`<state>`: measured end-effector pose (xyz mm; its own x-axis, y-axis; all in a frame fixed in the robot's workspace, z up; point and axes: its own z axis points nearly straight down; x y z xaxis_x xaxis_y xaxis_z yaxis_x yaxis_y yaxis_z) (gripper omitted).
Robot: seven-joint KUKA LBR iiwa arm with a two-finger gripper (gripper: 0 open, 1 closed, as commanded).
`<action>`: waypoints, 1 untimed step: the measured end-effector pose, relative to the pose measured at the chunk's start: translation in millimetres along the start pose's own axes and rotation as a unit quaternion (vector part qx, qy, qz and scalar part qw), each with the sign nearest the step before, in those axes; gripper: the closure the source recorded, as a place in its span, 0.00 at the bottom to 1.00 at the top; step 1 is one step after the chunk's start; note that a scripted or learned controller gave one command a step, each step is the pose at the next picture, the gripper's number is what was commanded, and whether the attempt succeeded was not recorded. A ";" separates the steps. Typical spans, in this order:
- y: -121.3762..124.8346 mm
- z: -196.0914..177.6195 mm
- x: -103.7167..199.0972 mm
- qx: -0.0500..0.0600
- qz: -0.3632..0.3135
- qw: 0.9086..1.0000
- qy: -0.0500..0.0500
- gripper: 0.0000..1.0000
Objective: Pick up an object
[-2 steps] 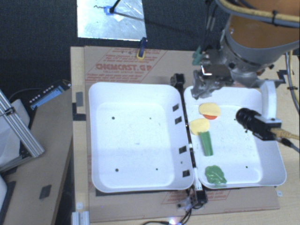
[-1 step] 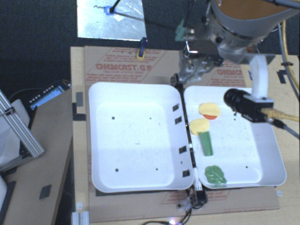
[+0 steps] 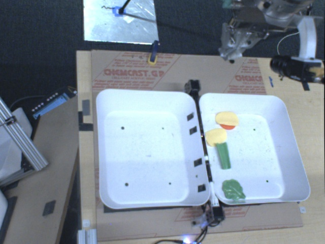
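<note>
The metal two-finger tool (image 3: 232, 50) hangs at the top of the camera view, past the far edge of the right-hand shallow white plastic bin (image 3: 284, 136) and over the far strip of the brown cardboard sheet (image 3: 137, 72) that covers the counter. It carries nothing. Whether it is set wide or narrow I cannot tell, because the tip is small and seen from above against the board.

The step in hand, as I judge it, is the approach: choosing one piece and bringing the tool over it. To do it well, the tool should travel toward the near edge of the counter until it stands square above a single object, then descend straight with the jaws astride the narrow dimension. The flat green rectangular block (image 3: 224, 155) looks the easiest target, since its long straight sides give the jaws something to close on. The flat discs would likely slip.

All the pieces lie in the right bin, along its left wall beside the seam with the left-hand white bin (image 3: 111, 151). Nearest the tool is a yellow rounded piece with a red-orange edge (image 3: 226, 119); just nearer the front lies a second plain yellow rounded piece (image 3: 216, 135), touching or almost touching the green block's far end. A leafy green lump (image 3: 233, 189) sits in the bin's near-left corner, farthest from the tool. All are well apart from the tool.
</note>
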<state>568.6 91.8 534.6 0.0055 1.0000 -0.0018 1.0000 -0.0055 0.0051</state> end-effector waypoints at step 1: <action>41.0 0.1 -114.1 0.001 0.002 1.000 -0.001 1.00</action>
